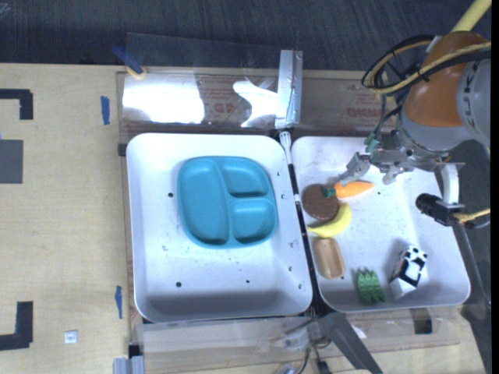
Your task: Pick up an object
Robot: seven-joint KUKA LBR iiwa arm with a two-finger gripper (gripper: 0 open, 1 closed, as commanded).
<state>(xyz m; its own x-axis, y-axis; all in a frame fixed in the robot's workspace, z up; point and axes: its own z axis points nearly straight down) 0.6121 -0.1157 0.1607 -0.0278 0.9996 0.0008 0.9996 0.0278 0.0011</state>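
Observation:
The right bin [437, 232] holds several toy items. An orange carrot [357, 189] with a green top lies near the bin's upper left, touching a brown round cookie [319, 201]. Below them are a yellow banana [333, 224] and a tan bread roll [329, 257]. A green block [369, 285] and a black-and-white cow figure [411, 267] sit near the front wall. My gripper [372, 171] hangs just above and behind the carrot, open, with nothing between its fingers.
In the left bin [156, 271] lies a blue divided plate [227, 200]. The arm's orange band [444, 84] and cables hang over the right bin's far right corner. A metal divider [288, 92] stands behind the bins.

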